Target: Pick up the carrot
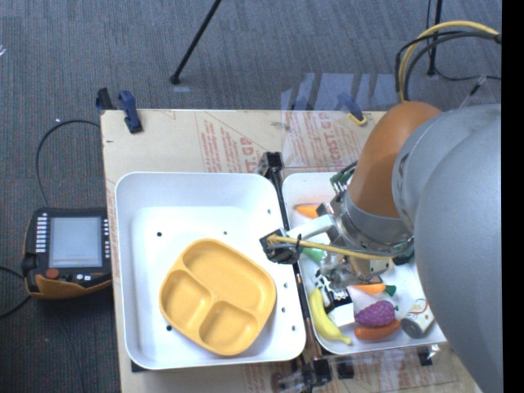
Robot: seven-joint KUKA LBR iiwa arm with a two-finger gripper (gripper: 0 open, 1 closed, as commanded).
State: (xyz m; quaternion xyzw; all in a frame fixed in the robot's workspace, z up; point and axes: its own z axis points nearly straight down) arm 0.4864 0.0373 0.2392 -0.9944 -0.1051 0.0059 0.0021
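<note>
Over the right bin (428,334), the gripper (332,281) hangs low near a carrot (370,288); whether it pinches anything, I cannot tell.

A robotics lab: grey carpet underfoot, a plywood bench (213,137) bearing two white bins (131,219), a teach pendant (72,248) on the floor, tripod legs (205,23) behind, cables (434,43) looping overhead.

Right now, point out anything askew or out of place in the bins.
The yellow plate lies skewed to the left bin's walls. In the right bin, the banana, grapes and a carrot crowd around the arm. Nothing looks spilled or damaged.
</note>
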